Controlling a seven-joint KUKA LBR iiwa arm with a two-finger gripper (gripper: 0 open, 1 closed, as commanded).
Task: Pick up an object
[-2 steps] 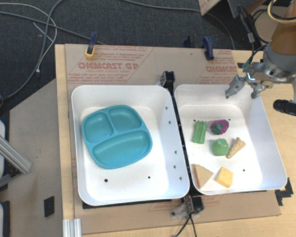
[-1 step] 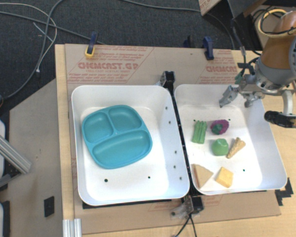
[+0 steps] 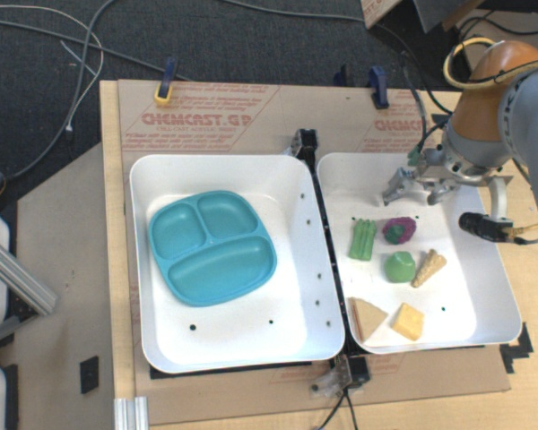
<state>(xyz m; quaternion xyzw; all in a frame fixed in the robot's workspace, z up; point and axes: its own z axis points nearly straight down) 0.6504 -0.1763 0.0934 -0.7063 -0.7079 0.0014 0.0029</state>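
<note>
Toy foods (image 3: 398, 230) in right bin (image 3: 484, 312); claw (image 3: 411, 184) state unclear; cardboard (image 3: 197, 119) lettered "CHEMCAST GP".

Right white plastic bin (image 3: 484, 316): two-finger gripper (image 3: 411, 186) at its far side, over the bin floor.
Nearest the jaws, just toward the camera: purple round toy (image 3: 398, 231).
Left of that toy: green ridged block (image 3: 362, 239).
Nearer the camera than the purple toy: green rounded toy (image 3: 399, 267), with tan cone-shaped piece (image 3: 428, 268) just beside it on the right.
Farthest from the jaws, at the near wall: tan wedge (image 3: 367, 317) and, to its right, yellow block (image 3: 408, 322).
Left white plastic bin (image 3: 152, 330), well left of the jaws: teal compartment plate (image 3: 213, 246) lying inside.
</note>
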